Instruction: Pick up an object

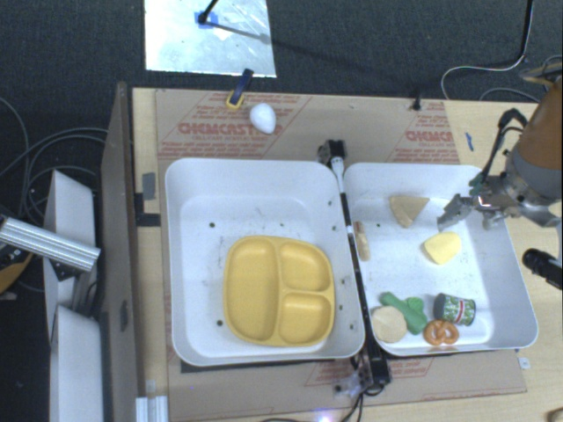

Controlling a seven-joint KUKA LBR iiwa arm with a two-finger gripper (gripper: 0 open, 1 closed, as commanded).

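- Bins first: the left bin [193, 192] holds a yellow tray [279, 289] with three compartments, sitting toward the near side.
- The right bin [501, 275] has all the small stuff, and the arm [538, 161] comes in over its far right corner.
- Claw [469, 207] sits low over the far right part of that bin. It looks spread, with nothing between the fingers.
- Lemon-yellow lump [442, 248], rounded and smooth, lies just below and a bit left of the claw, near it but apart.
- Tan wedge [408, 209] is left of the claw, at the far side of the bin.
- Along the near edge: pale round disc [389, 324], green lumpy thing [405, 305] touching its top, small can [455, 309] with a green label on its side, and a pretzel [441, 332] right in front of the can.
- Small tan stick [361, 240] lies along the bin's left wall.
- White ball [262, 117] sits on the cardboard behind the bins.
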